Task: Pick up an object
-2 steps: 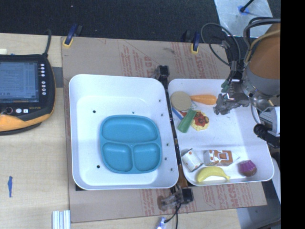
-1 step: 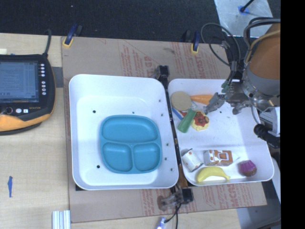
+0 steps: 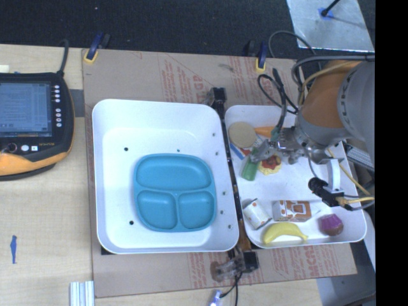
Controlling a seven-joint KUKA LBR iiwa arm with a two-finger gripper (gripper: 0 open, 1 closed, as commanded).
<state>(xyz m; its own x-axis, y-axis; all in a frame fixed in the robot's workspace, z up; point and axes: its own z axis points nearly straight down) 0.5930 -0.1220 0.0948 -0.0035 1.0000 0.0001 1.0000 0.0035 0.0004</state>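
Observation:
My gripper (image 3: 265, 150) hangs low over the back left part of the right bin (image 3: 357, 234). Right under it lie a green bottle (image 3: 249, 169) and a small red and yellow item (image 3: 271, 164). Beside it at the back sit a round tan disc (image 3: 241, 134) and an orange piece (image 3: 264, 131). Along the front of the bin lie a yellow banana (image 3: 284, 233), a small white cup (image 3: 255, 214), a brown and white carton (image 3: 292, 209) and a purple object (image 3: 330, 224). I see nothing lifted off the bin floor.
The left bin (image 3: 115, 126) holds a blue divided plate (image 3: 174, 191). A tablet controller (image 3: 32, 123) lies on the bench at far left. Cables (image 3: 287, 69) loop behind the arm's wrist, and a black connector (image 3: 325, 191) hangs over the right bin.

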